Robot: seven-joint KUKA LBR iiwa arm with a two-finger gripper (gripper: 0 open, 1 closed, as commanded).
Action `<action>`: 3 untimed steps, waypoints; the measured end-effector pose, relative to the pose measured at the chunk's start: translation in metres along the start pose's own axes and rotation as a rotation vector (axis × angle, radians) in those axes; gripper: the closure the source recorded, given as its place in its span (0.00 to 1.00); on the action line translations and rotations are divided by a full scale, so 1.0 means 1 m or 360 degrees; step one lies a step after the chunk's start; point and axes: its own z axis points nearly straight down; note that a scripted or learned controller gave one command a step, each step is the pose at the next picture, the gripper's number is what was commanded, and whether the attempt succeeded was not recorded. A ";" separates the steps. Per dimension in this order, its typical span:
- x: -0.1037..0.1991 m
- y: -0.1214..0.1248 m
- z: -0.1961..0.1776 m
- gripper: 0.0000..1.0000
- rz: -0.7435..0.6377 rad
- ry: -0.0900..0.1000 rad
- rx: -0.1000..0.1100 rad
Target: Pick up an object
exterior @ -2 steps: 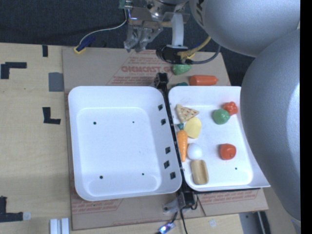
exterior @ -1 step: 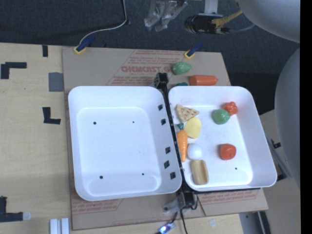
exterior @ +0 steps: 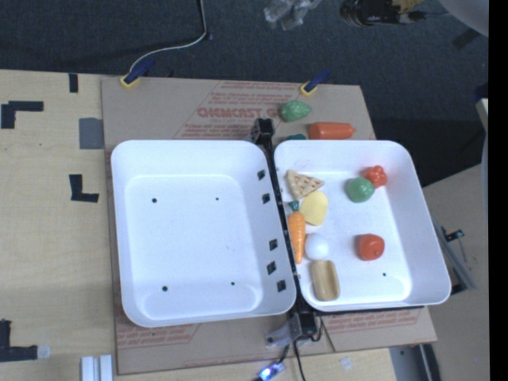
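Note:
The right bin (exterior: 413, 213) holds several toy foods: a cracker-like wedge (exterior: 303, 183), a yellow piece (exterior: 315, 208), an orange carrot (exterior: 296, 234), a white ball (exterior: 317, 248), a tan bread piece (exterior: 325, 279), a green round piece (exterior: 359, 190), a small red piece (exterior: 375, 175) and a red-orange piece (exterior: 370, 247). My gripper (exterior: 295, 2) hangs high at the top edge of the camera view, well above and behind the bins, blurred. Nothing shows between its fingers.
The left bin (exterior: 127, 213) stands beside the right one. A green toy (exterior: 294, 110) and an orange-red toy (exterior: 331, 131) lie on the cardboard behind the right bin. A cable (exterior: 171, 50) runs at the back left.

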 end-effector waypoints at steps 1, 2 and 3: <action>-0.043 0.000 0.043 1.00 0.0005 -0.0004 0.0014; -0.089 0.000 0.001 1.00 0.0004 -0.0002 0.0002; -0.140 0.000 0.014 1.00 0.0005 -0.0003 0.0010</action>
